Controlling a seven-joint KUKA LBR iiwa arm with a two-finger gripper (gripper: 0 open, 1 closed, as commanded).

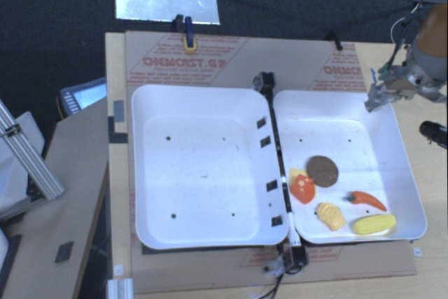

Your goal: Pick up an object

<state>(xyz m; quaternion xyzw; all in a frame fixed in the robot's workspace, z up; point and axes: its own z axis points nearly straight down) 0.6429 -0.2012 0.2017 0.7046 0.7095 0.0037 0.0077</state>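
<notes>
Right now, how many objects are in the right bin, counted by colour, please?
Brown: 1, the round disc
Red and yellow: 1, the piece next to the disc
Red-orange: 1, the pepper-like item
Yellow: 2, the bumpy piece and the corn-like piece
Total: 5

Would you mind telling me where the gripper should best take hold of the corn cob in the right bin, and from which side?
Probably across the middle of the corn cob, coming straight down from above. It lies flat and long, running left to right, close to the right bin's near wall, so the fingers should close across its narrow width. The yellow pastry beside it leaves some room.
</notes>
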